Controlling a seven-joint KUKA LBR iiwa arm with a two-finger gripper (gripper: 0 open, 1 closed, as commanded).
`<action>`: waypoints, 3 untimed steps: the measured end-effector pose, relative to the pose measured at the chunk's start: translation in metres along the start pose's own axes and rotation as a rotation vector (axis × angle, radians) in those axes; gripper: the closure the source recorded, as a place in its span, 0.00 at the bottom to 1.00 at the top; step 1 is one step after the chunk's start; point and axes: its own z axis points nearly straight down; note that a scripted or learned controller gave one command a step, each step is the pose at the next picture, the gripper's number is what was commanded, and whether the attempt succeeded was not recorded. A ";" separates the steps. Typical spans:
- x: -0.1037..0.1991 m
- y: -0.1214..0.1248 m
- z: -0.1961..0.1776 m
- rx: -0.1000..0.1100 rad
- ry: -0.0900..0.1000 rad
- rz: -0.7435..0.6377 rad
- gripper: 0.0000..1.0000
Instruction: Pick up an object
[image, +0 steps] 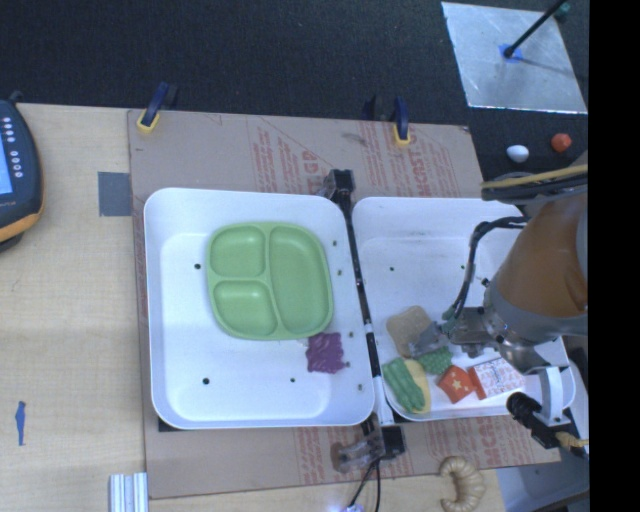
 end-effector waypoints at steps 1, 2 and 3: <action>-0.001 0.032 0.031 -0.004 0.001 -0.004 0.00; 0.017 0.088 0.028 -0.011 -0.001 -0.005 0.00; -0.005 0.001 0.029 -0.006 0.000 0.002 0.00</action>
